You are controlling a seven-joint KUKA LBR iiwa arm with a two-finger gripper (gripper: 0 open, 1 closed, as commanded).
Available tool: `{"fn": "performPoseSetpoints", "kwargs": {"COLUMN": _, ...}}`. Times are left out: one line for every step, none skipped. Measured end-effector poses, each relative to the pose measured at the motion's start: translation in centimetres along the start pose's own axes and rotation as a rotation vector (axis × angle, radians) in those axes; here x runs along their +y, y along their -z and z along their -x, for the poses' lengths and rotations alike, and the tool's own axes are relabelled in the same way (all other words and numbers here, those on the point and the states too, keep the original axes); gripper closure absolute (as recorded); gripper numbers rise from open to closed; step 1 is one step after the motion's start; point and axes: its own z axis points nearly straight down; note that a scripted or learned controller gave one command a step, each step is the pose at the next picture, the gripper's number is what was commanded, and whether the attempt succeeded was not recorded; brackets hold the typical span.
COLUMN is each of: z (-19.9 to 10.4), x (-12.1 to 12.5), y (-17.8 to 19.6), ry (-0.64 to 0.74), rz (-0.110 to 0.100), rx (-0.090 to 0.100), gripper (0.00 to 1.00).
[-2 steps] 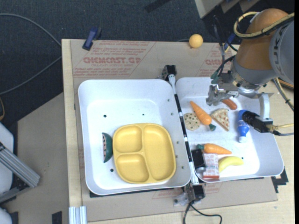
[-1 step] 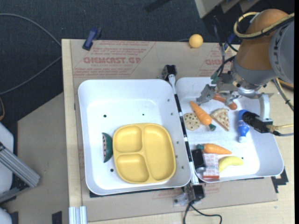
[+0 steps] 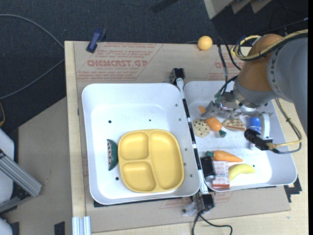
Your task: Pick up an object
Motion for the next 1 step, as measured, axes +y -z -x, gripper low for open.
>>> {"fn": "performPoseSetpoints", "kwargs": {"z": -0.81, "x": -0.14, "y": -0.05, "ry": 0.001, "rz": 0.004, "rx": -0.003, "gripper": 0.00}}
